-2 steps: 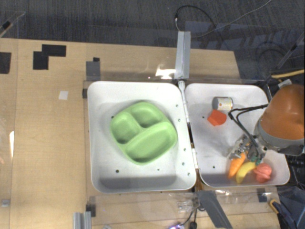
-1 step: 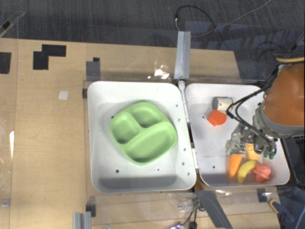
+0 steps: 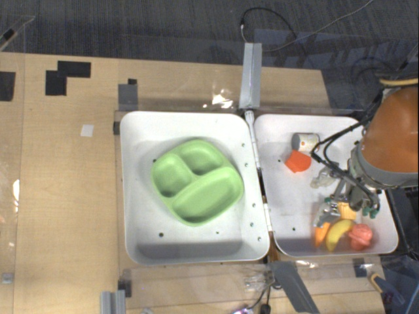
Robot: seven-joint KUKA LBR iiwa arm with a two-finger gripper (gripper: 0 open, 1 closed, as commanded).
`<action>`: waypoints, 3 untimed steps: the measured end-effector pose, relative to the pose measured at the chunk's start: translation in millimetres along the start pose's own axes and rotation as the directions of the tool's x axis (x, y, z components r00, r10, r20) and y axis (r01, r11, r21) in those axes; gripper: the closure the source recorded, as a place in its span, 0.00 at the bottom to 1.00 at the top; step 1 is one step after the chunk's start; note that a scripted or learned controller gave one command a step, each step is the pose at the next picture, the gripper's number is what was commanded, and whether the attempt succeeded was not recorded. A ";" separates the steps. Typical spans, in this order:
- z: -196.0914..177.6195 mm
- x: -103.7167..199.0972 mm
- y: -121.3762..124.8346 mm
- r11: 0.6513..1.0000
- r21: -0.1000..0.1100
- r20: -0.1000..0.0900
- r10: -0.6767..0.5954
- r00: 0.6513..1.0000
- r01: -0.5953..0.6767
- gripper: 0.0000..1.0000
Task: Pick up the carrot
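Green divided plate (image 3: 197, 180), orange carrot (image 3: 320, 233), yellow banana (image 3: 337, 232), white bins (image 3: 141, 241)

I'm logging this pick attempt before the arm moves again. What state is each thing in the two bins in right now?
Green divided plate: flat in the left bin, nothing on it.
Carrot: lying in the right bin, against the banana.
Banana: lying near the front wall.
Pink fruit: resting beside the banana.
Orange block: lying apart.
Grey can: on its side.
Gripper: low above the carrot.
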State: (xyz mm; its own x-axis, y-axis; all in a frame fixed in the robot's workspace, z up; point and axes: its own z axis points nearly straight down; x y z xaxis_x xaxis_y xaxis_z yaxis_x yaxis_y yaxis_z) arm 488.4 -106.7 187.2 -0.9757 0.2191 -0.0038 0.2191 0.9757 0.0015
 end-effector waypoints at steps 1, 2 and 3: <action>97.7 -7.3 -27.6 0.899 -0.002 0.003 0.438 0.899 -0.438 0.00; 90.4 -20.9 -91.0 0.609 -0.001 -0.005 0.793 0.609 -0.793 0.00; 81.4 -22.2 -91.0 0.610 -0.002 -0.001 0.792 0.610 -0.792 1.00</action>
State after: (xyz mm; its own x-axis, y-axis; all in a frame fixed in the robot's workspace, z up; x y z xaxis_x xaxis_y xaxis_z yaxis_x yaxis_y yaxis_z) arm 490.5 -200.2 105.7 -0.4217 0.9067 -0.0003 0.9067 0.4217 0.0062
